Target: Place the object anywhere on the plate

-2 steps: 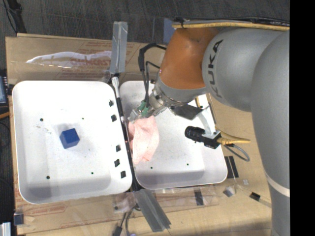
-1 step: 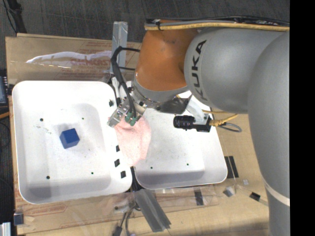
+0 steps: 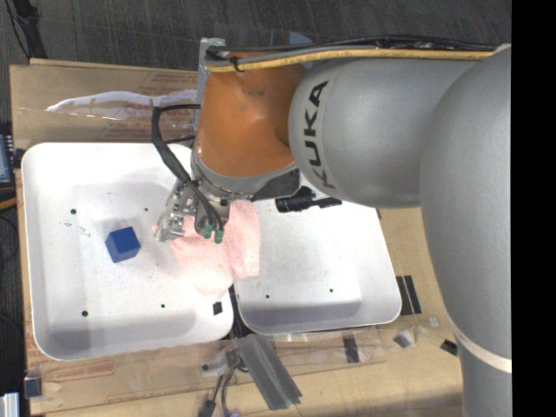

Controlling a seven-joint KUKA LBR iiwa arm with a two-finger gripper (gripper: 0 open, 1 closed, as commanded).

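The arm [image 3: 365,111] hangs over the left bin [image 3: 52,233], its tool [image 3: 193,220] low above the pink plate [image 3: 230,246], which straddles both bins' shared edge. I cannot tell the tool's state. The blue cube [image 3: 123,243] sits left of the plate, ungrasped; likely the pick comes next, calling for a leftward reach. The right bin [image 3: 347,276] carries part of the plate.

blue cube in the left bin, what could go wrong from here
1. The blue cube sits apart from the gripper, which hovers over the pink plate, so a descent here would likely miss the cube.
2. The plate straddles the ridge between the left bin and the right bin; it may sit unevenly, and a cube placed there could slide off.
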